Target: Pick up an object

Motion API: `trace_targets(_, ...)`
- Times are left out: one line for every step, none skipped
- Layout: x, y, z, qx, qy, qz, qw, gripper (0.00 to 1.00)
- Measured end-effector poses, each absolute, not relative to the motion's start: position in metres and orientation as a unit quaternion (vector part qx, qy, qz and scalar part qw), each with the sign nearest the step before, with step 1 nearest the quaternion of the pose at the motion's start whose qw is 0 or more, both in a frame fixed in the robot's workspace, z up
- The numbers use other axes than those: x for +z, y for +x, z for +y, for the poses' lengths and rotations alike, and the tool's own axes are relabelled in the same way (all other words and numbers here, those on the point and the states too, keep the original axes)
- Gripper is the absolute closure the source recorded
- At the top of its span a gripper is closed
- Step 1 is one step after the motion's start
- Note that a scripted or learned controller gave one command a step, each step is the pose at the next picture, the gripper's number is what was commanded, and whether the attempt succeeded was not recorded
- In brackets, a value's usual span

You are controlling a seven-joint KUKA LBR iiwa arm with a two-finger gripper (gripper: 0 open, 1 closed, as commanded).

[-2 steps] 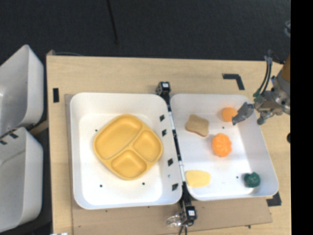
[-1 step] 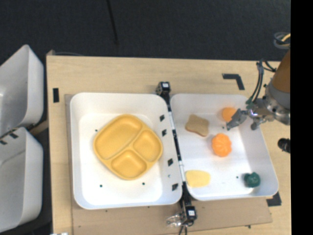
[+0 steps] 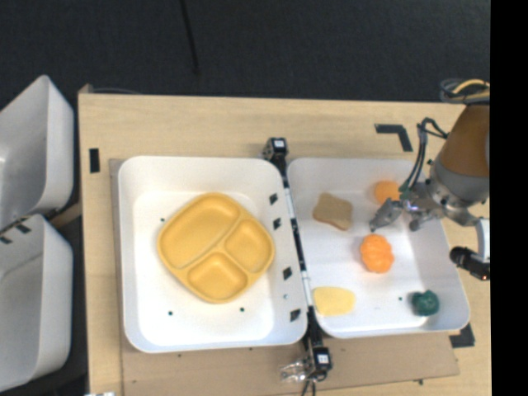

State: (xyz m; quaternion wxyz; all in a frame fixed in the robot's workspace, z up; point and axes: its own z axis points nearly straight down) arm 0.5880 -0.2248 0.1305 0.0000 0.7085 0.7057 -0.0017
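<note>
A: Yellow slice [image 3: 333, 300] sits low in the right bin [image 3: 346, 327], green ball [image 3: 425, 303] at its three o'clock.

B: Arm enters from three o'clock, wrist angled down; gripper [image 3: 403, 214] splayed wide, holding nothing, orange lump [image 3: 376, 253] at its seven o'clock.

The arm [image 3: 459, 172] is grey with a broad orange band above the wrist. Black cables loop beside it, and its gripper [image 3: 402, 214] is grey metal.

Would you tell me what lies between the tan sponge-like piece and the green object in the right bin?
In the camera view, the larger orange object sits roughly on the line from the tan piece to the green object; bare white bin floor surrounds it.
</note>
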Motion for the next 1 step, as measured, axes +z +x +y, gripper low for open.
trace_targets(0.1450,0.5895,-0.2254,0.0005,0.709,0.705,0.003,1.00)
